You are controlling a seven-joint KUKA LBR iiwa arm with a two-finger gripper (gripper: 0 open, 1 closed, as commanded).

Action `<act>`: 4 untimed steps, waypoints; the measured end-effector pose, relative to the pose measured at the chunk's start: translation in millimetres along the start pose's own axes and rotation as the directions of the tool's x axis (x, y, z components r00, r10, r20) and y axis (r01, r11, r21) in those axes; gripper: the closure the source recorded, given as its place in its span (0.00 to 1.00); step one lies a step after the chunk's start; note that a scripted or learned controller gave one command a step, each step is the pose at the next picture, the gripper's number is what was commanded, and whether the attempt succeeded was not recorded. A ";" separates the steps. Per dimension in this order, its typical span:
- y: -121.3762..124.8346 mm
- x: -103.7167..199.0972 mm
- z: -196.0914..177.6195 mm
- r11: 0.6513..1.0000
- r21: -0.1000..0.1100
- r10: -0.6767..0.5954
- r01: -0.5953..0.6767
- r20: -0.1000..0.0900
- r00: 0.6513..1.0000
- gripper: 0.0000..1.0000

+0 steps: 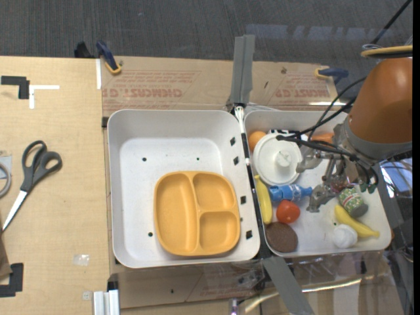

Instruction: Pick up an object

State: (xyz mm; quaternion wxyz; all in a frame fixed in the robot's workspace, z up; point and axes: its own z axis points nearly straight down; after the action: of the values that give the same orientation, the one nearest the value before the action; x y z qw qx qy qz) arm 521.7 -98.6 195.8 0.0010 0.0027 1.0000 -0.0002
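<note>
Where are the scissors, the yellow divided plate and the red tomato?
scissors (33,169): camera view, on the black handles.
yellow divided plate (177,209): camera view, on the floor of its large compartment.
red tomato (287,211): camera view, on its top.

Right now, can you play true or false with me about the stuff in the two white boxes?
1. The yellow tray sits in the left bin. True.
2. The scissors are inside the right bin. False: they lie on the bench, left of both bins.
3. A red tomato sits next to a blue bottle. True.
4. The yellow tray has five sections. False: it has three.
5. The claw is over the right bin. True.
6. The banana is in the left bin. False: it lies in the right bin, near a white ball.
</note>
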 end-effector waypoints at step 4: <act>-101.9 35.5 17.8 0.919 0.000 0.394 -0.394 0.001 0.919 0.00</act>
State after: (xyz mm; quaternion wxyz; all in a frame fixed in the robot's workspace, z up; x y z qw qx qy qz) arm 485.7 -200.3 177.9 0.0016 0.2036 0.9791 -0.0004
